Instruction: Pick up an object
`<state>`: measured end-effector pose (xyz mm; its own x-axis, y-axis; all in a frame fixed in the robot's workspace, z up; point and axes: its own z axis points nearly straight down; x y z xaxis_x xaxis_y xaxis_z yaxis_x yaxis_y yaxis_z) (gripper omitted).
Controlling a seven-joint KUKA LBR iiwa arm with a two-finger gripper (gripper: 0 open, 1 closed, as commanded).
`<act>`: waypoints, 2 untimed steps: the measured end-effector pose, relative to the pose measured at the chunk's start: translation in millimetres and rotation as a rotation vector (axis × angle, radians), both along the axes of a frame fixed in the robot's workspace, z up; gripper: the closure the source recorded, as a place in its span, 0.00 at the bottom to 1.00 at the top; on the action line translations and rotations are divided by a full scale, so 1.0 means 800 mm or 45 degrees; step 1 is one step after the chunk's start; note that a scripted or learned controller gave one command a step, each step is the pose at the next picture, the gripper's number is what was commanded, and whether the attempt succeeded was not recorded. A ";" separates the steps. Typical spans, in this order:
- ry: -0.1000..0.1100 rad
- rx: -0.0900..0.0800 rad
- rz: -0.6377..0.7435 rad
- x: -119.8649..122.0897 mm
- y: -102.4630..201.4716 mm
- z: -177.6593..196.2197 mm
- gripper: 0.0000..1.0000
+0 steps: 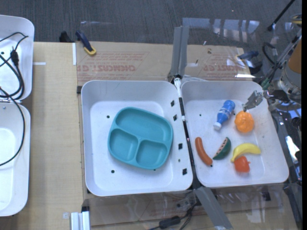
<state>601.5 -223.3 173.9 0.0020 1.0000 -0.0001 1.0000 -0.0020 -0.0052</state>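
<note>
End effector (pixel 253 99), fingers apart, holding nothing, above orange fruit (pixel 244 121) beside blue bottle (pixel 224 113)

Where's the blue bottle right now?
The blue bottle lies in the right bin, toward its upper middle, just left of the orange and above the watermelon slice.

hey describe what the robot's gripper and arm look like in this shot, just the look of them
At the right edge of the camera view, the gripper is a small pale grey metal piece with slim fingers that narrow toward the tips. Behind it the wrist is a cluster of grey and silver parts with dark cables running up and away from it. A patch of tan or orange shows higher up, near the frame's edge. No markings are legible.
</note>
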 end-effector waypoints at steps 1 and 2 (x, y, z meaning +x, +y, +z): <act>-0.004 0.014 0.013 -0.030 0.019 -0.105 0.00; -0.001 0.017 0.011 -0.030 0.020 -0.096 1.00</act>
<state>577.8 -207.5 97.1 -0.0068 0.9999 0.0135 1.0000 0.0068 -0.0045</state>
